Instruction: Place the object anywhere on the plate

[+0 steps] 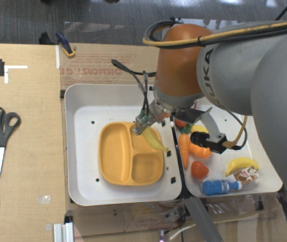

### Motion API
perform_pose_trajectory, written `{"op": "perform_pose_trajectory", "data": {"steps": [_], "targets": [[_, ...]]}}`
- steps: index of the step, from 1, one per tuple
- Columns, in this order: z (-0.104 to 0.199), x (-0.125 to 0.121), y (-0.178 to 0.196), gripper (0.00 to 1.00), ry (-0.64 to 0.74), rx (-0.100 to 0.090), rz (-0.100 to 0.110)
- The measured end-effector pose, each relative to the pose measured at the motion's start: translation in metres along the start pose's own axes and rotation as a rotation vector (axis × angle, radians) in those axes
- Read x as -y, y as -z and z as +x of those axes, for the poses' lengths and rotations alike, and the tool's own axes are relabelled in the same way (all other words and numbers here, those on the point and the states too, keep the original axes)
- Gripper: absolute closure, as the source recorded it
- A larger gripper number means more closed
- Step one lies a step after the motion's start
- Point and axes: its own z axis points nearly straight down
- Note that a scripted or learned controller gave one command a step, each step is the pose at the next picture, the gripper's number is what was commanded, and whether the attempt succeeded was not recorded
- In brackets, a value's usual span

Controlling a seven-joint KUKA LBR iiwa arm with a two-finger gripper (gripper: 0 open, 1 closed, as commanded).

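Two white bins are seen side by side on the desk (22, 185). The left bin (80, 150), at the centre of the frame, contains a yellow plate (115, 155) with three compartments. The right bin (264, 178), at the lower right, contains a carrot (184, 147), an orange (199, 152), a red tomato-like item (199, 170), a blue bottle (219, 187), a small banana (240, 164) and a brown-and-white packet (246, 175); several more items are hidden beneath the arm (244, 59). Scissors (3, 135) are noted at the left edge of the frame, well apart from the bins. A blue-and-yellow clip (65, 44) lies at the upper left, beyond the bins. A black cable is seen trailing from the wrist across the right bin, over the orange.

The arm occupies the upper right of the frame and overhangs much of the right bin. The gripper (142, 125) is positioned over the upper right edge of the plate, near the wall between the bins. A yellow banana (153, 140) is seen at its tip, slanting down and to the right, with its lower end above the rim of the plate. The fingers appear closed on the upper end of the banana, though the contact itself is small in the view. It cannot be determined whether the banana is resting on the plate.
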Motion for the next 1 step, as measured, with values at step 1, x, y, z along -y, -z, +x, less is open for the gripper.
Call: {"op": "perform_pose_trajectory", "data": {"steps": [1], "targets": [[-0.0002, 0.0001, 0.0000, 0.00, -0.001, 0.000, 0.000]]}}
